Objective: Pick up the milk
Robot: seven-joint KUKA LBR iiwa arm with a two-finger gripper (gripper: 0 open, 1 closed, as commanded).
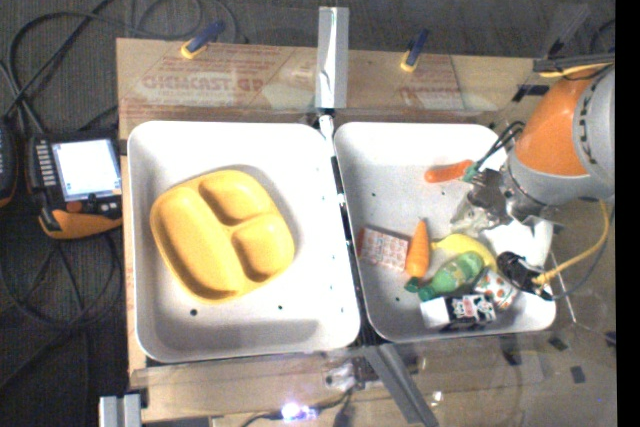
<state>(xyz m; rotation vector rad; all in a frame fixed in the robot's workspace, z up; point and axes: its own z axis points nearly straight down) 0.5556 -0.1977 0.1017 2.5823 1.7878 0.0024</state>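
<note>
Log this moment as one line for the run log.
arm: over right bin | milk: lying in bin's near corner, not held | yellow tray: left bin

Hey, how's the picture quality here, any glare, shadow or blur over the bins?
Camera view: lighting is even and soft; the yellow divided tray casts a faint shadow on the left white bin; small items in the right white bin, like the black-and-white milk carton, look soft and blurry; a bright glare spot sits at the bottom edge.
</note>
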